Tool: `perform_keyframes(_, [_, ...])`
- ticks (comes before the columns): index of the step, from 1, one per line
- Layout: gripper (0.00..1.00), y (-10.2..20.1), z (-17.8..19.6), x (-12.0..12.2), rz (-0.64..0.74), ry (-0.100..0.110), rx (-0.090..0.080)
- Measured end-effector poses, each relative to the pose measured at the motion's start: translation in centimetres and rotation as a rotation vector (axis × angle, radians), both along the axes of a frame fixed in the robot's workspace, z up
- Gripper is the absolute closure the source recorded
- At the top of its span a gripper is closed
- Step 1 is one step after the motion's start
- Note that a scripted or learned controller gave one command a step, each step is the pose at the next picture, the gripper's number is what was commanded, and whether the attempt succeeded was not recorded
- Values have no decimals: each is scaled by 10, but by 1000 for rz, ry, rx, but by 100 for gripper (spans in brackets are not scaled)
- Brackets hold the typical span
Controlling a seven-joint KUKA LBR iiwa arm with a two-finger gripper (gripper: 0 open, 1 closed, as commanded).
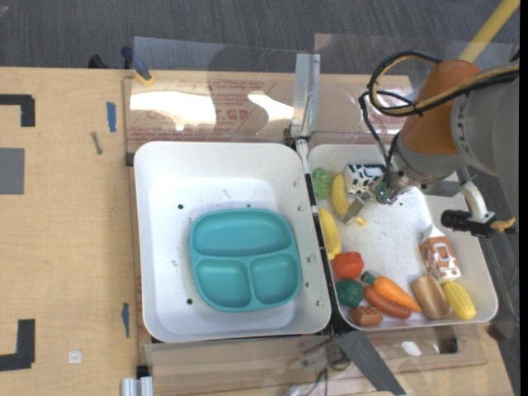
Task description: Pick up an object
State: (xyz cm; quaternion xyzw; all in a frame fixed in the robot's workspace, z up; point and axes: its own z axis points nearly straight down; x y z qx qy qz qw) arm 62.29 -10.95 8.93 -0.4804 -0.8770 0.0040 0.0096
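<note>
Reaching in from the right, the arm [462,114] hangs over the far part of the right bin [487,304], its orange band above the wrist. The gripper [373,198] sits low near the bin's far-left corner. Whether it is open or shut cannot be told; nothing can be seen gripped by it.

Just left of the gripper lies a banana [339,193], and a second banana [330,231] lies along the left wall nearer the camera. A small green piece [320,181] sits by the wall beside the first banana. A black-and-white item [360,174] lies against the far wall, just behind the gripper.

Along the near edge of the right bin sit a red tomato [348,265], a green pepper [350,293] touching it, and a carrot [391,296] beside them. Further right are a small carton [440,256], a bread roll [429,296] and a corn cob [459,299], close together.

The left bin [157,221] holds a teal tray [244,258] with three compartments, lying flat near its middle.

Both bins rest on a wooden bench [58,246] with black markings and bits of blue tape.
</note>
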Motion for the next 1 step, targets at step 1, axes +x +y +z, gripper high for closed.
perform_keyframes(1, [0,-48,-1,-50,-161,-25,-7])
